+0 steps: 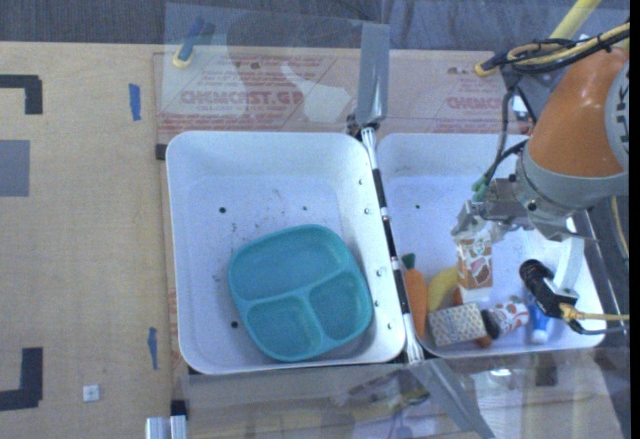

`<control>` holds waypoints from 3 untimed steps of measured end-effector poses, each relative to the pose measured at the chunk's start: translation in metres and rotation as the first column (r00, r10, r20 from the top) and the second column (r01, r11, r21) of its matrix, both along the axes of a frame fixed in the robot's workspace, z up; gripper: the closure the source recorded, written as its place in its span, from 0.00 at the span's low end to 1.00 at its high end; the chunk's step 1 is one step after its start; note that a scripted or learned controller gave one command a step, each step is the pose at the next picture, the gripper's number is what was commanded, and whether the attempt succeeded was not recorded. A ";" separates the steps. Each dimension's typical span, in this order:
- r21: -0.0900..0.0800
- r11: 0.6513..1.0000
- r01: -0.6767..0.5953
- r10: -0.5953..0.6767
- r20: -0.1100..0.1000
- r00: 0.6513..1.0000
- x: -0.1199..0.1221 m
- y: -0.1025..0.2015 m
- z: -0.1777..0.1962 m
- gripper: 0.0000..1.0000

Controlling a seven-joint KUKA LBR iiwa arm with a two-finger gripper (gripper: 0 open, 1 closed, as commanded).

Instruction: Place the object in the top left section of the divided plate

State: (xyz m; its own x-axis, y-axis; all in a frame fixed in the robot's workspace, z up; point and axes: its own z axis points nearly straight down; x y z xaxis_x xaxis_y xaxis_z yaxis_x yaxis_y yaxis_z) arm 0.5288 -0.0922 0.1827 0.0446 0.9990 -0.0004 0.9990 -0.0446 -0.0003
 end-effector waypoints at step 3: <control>-0.001 0.975 -0.222 0.222 -0.001 0.975 -0.049 0.208 0.015 1.00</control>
State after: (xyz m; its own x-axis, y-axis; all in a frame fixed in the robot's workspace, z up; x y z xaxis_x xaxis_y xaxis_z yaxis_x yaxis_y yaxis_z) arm 0.4793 0.1161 0.1976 -0.1778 0.9841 -0.0013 0.9841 0.1778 -0.0013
